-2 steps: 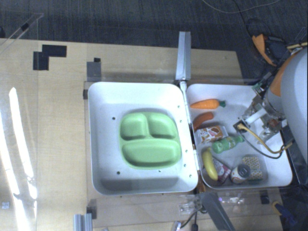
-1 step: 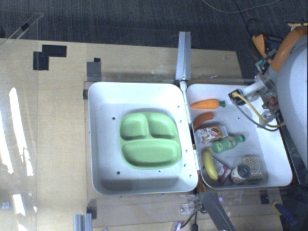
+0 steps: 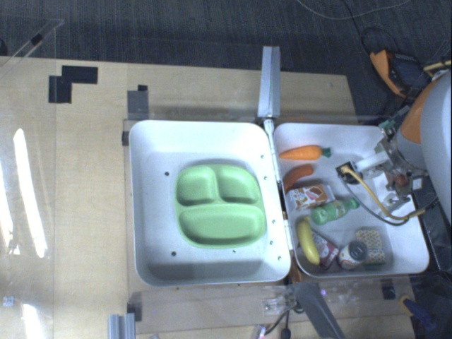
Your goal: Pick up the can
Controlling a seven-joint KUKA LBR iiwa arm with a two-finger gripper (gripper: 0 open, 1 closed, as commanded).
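Camera view: the grey two-finger gripper (image 3: 393, 177) hangs over the right white bin (image 3: 421, 260); its spread cannot be told; the round-topped can (image 3: 354, 253) lies apart

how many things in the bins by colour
green: 2, divided tray and bottle
orange: 1, carrot
red-brown: 1, sausage
yellow: 1, banana
mixed print: 3, packet, can, pouch
total: 8
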